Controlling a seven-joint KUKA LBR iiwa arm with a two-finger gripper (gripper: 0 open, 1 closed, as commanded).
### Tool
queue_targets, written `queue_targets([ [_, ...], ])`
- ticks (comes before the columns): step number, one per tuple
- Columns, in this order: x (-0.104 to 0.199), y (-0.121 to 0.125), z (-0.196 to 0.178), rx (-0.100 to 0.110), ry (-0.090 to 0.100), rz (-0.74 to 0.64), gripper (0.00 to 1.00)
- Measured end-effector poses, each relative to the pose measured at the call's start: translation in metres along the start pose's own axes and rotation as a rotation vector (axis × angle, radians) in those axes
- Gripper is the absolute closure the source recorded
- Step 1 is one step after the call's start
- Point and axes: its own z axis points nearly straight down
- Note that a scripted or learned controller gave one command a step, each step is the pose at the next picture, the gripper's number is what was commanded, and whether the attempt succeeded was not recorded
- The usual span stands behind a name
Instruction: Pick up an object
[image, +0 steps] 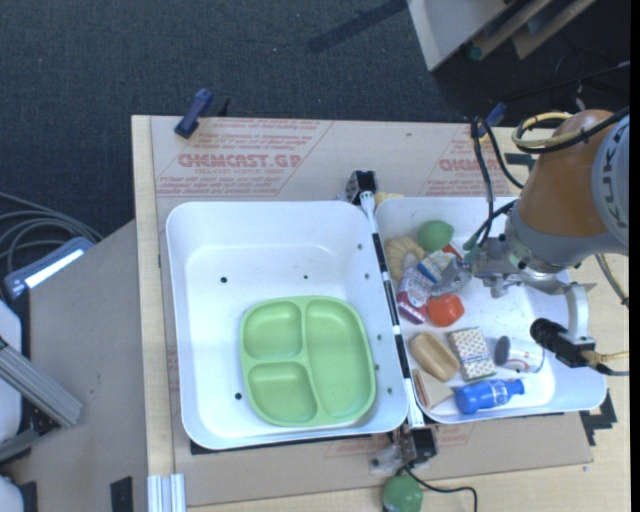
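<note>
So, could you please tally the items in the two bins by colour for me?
Green: 2, the divided plate and a ball
Orange-red: 1, a round piece
Tan: 2, a bread roll and a pale piece
Blue: 1, a bottle
Patterned: 1, a small block
Clear wrapper: 1
Total: 8 that I can make out

the green plate (305, 360) with three parts sits in the left bin (200, 240). right of that plate, the right bin (580, 395) holds a green ball (435, 235), a red thing (445, 310), a bread roll (435, 353) and a blue bottle (487, 394). the gripper (462, 268) is over the right bin.
</note>
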Motion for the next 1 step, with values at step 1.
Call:
queue_targets([
  [1, 0.0067, 0.0106, 0.0562, -0.007, -0.003, 0.003, 0.00],
])
